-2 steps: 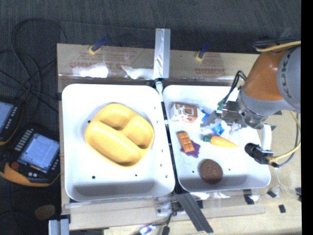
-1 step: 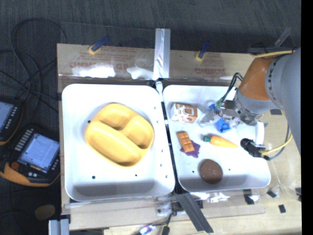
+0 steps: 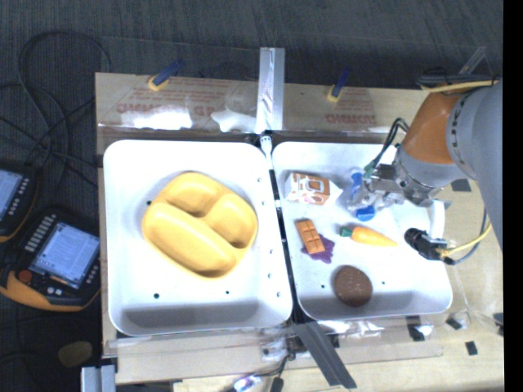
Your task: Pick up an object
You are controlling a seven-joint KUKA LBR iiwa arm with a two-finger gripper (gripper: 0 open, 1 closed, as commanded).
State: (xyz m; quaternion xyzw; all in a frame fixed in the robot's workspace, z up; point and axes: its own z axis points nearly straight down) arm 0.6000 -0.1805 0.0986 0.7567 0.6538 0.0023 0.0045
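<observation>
Camera view shows the arm's tool [image 3: 369, 196] low in the right bin [image 3: 425, 296], over a small blue object [image 3: 360, 194] beside the carrot [image 3: 372, 236], its grip unclear; seemingly mid-grasp, it next needs a clean lift.

Grey arm [image 3: 484, 137], orange band, black cable; wrist metal looks silver, perhaps.

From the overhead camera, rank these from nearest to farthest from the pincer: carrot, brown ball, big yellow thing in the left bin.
1. Carrot: right bin, just below the pincer.
2. Brown ball: right bin's near edge, farther down.
3. Big yellow thing: left bin, far across the divider.
</observation>
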